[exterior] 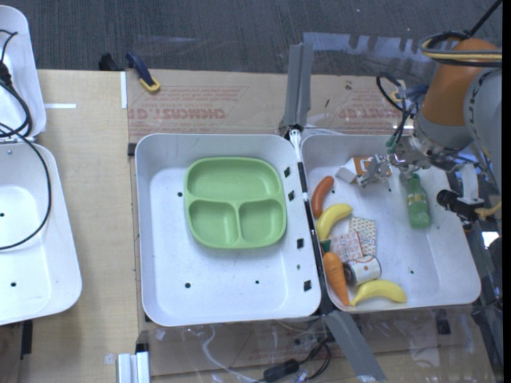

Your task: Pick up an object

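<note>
Reaching toward the far end of the right bin [471,290], gripper [374,171] low beside a small orange-and-white packet [361,166] near the far left corner; a green bottle [416,201] just right of it. Nothing seen between the fingers; open or closed cannot be told. Approach step, probably. Next: settle over one item, close, lift.

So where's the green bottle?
The green bottle lies in the right bin, near its far right side, just right of the gripper.

Dark carpet [200,14] beyond cardboard-topped bench [88,118]
</note>
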Action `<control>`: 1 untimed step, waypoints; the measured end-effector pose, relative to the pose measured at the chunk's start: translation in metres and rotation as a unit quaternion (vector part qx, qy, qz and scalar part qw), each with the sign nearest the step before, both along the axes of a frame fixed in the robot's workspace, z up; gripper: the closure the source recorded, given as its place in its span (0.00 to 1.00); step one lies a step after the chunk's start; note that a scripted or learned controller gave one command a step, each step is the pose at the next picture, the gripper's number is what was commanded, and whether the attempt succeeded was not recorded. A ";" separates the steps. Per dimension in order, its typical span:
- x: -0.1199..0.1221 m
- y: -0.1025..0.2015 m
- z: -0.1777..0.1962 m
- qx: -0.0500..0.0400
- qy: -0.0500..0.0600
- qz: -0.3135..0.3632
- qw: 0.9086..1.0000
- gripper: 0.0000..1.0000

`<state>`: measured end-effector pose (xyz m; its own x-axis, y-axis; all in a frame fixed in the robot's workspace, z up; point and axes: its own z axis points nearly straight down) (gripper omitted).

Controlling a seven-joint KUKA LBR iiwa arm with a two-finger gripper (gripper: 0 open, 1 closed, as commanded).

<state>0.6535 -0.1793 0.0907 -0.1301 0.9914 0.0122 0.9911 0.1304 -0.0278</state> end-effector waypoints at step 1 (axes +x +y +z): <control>-0.002 -0.001 0.008 0.000 0.006 0.000 1.000 1.00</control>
